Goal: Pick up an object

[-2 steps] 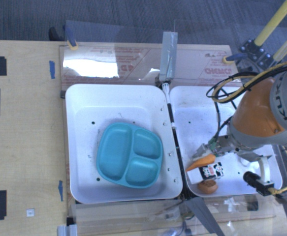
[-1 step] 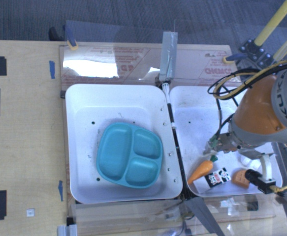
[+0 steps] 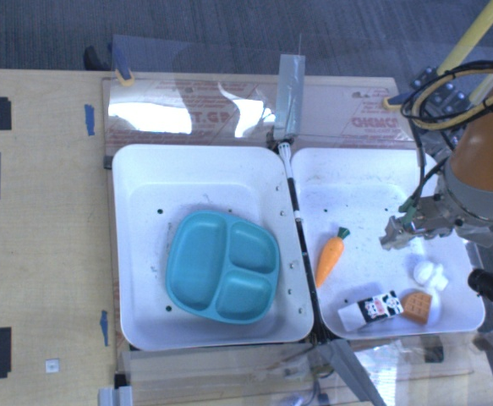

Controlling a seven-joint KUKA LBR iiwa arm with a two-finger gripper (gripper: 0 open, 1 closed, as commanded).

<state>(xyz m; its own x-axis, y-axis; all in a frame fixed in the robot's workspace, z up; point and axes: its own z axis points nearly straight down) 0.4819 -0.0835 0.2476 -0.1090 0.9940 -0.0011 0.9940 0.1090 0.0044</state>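
Camera view showed you the tool (image 3: 396,235) low in the right white bin (image 3: 356,172), clamped on nothing visible; whether apart or together, you couldn't tell. Nearest lay the orange plastic carrot (image 3: 330,259).

Teal divided plate (image 3: 221,266), orange carrot (image 3: 330,256), white bins (image 3: 136,193).

The arm (image 3: 483,167) is chopped off by the right edge, so you only get the orange band and a bit of grey wrist. The pincer (image 3: 396,233) is a smeary grey blob over the right bin (image 3: 347,176), can't tell how its tips stand. The small white thing (image 3: 428,272) near that bin's right wall is too tiny to identify. The label on the little carton (image 3: 373,309) can't be read, and the bundle of cables (image 3: 449,91) runs off frame too
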